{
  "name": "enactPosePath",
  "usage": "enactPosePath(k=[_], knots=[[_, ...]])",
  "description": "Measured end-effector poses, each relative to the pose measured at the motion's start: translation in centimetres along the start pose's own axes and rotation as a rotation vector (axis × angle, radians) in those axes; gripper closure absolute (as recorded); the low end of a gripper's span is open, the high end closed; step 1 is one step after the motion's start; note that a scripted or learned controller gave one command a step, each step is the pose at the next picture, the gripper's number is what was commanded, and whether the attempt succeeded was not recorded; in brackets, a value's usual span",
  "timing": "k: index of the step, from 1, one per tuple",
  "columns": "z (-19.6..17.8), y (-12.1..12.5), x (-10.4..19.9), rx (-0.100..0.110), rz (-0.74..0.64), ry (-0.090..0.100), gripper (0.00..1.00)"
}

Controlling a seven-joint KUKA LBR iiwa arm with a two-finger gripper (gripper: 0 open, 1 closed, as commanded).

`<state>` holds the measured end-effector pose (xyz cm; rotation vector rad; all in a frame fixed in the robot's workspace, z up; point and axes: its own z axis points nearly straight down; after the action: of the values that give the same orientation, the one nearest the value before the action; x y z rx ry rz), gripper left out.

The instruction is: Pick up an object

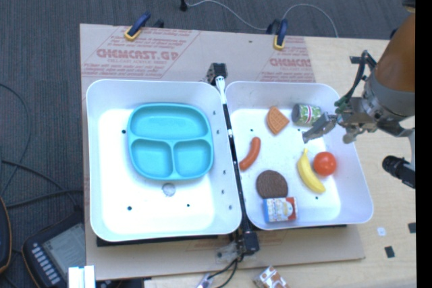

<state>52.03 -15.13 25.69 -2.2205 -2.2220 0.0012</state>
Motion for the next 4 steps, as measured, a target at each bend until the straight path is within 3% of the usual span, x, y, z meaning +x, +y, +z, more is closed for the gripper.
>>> enactPosePath(k=[1,2,3,4], knots=[[15.2,6.1,-2.6,0.003,0.001,0.0,0.0],[16.9,1.4,3.2,-0.009,0.002,-0.004,0.0],[15.8,1.5,3.2,-0.011,0.002,-0.004,1.0],[-0.7,7.3,8.9,-0.004,-0.001,-0.001,1.0]])
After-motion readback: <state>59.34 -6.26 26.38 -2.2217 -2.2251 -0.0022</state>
